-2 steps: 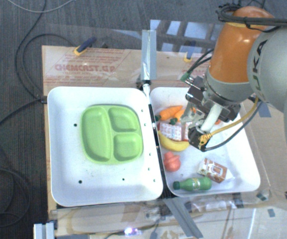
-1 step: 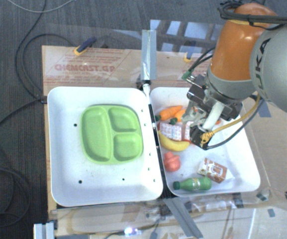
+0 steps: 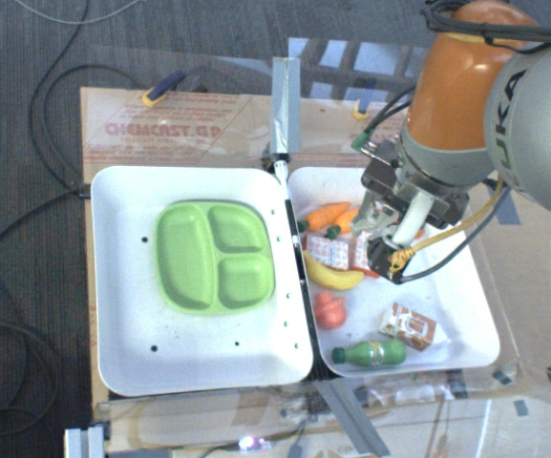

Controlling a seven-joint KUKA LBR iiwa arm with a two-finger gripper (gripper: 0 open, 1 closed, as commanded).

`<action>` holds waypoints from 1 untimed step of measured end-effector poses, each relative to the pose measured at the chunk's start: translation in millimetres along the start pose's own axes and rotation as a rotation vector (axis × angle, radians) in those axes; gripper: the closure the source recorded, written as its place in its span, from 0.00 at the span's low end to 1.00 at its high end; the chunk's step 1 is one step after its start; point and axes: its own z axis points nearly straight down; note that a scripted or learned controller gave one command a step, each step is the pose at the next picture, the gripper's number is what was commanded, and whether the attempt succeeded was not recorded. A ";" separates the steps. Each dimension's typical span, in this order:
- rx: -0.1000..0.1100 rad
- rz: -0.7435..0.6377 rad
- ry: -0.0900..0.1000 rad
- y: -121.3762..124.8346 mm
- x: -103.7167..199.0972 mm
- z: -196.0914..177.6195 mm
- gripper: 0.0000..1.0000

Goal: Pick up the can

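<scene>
dark grey carpet (image 3: 160, 27) lies around the bench, crossed by loose black and white cables. on it sits a pale brown board (image 3: 170, 132) with faded red lettering, and on the board stand two white bins, touching along their inner edges. left bin (image 3: 113, 351) holds one thing, a green plate (image 3: 216, 256) with three compartments, lying flat near the bin's middle. right bin (image 3: 476, 322) holds six things: one carrot (image 3: 325, 217) at the far left, one can (image 3: 325, 251) with a red and white label on its side just near of the carrot, one banana (image 3: 332, 276) touching the can's near edge, one pink-red round thing (image 3: 329, 309) near of the banana, one small carton (image 3: 409, 325) toward the near right, and one green bottle (image 3: 370, 353) lying along the near wall. one grey arm with an orange band (image 3: 461, 74) reaches in from the right, over the far part of the right bin. its gripper (image 3: 366, 232) is low over the can's right end, close to the carrot, but whether it is clenched, released or grasping anything cannot be told from this angle.
</scene>
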 end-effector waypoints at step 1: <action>0.003 -0.001 -0.005 -0.3 -0.2 -7.6 1.00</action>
